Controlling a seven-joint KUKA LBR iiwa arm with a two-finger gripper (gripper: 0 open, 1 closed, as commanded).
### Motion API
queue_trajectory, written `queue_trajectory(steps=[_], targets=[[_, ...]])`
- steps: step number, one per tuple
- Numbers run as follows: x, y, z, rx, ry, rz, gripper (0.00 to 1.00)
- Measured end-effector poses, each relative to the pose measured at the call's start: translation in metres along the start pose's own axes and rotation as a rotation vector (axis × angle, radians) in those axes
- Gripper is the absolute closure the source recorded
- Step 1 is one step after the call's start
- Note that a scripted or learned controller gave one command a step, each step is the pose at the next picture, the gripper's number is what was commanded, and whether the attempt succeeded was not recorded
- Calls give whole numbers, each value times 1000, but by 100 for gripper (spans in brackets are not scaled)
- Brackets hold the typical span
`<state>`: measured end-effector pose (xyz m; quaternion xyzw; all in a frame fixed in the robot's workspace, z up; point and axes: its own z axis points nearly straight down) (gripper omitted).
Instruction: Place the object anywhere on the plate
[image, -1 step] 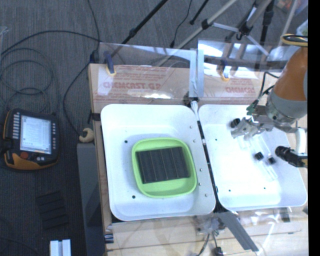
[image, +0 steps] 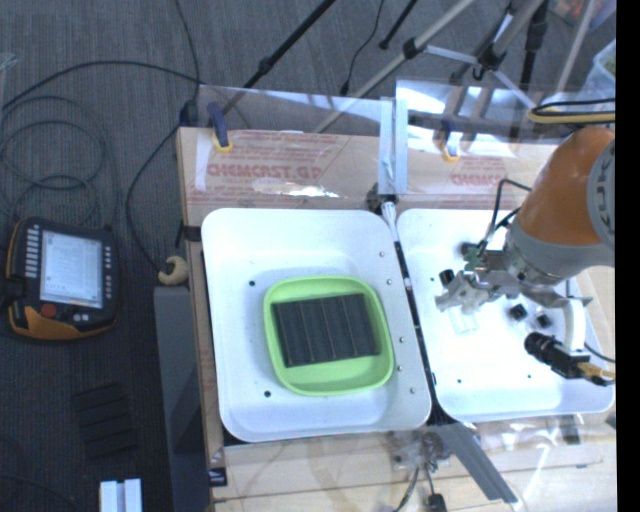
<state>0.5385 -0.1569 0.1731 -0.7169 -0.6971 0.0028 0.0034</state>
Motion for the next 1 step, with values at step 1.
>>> queue_trajectory(steps=[1], targets=[[0, 0, 0, -1, 0, 0, 0]])
